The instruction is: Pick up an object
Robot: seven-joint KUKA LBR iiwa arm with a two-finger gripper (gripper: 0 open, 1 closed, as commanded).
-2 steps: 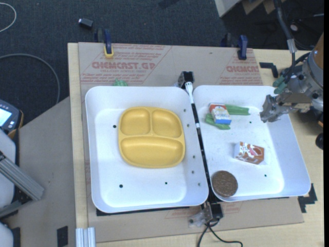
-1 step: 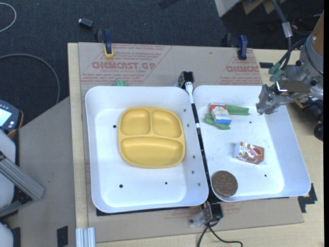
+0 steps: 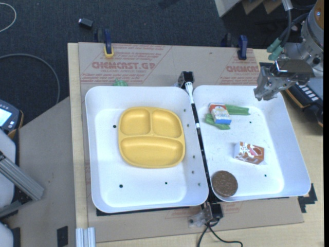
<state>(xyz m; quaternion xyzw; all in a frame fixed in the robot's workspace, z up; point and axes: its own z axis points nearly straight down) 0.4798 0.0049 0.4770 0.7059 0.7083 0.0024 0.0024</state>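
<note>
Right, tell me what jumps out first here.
The yellow plate fills the middle of the left bin. In the right bin lie a small carton on green pieces, a packet and a brown disc; the gripper hangs over its far edge.

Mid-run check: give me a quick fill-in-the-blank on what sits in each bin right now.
1. The yellow divided plate lies in the ____ bin.
2. The brown round disc rests at the right bin's ____ edge.
3. The gripper hangs above the right bin's ____ corner.

Missing words: left; near; far right
</note>
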